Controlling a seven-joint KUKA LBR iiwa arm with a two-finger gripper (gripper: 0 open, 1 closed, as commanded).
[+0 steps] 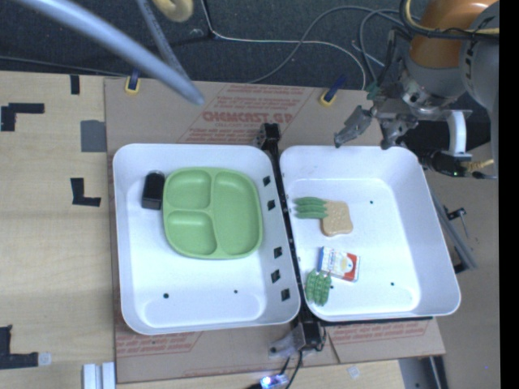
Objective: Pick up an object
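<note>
My gripper (372, 132) hangs above the far edge of the right bin (405, 168), its two fingers spread open with nothing between them. Below it in that bin lie a tan slice of toast (336, 218), a green bean-like piece (308, 208) just left of the toast, a small white, blue and red packet (338, 264), and a green leafy piece (318, 287) near the front. The toast sits roughly a hand's width nearer the camera than the fingers.
The left bin (138, 290) holds a green divided plate (212, 213) and a small black block (152, 190) at the plate's left. Black clips run along the divider (280, 217) between the bins. Cables trail across the dark surface behind the bench.
</note>
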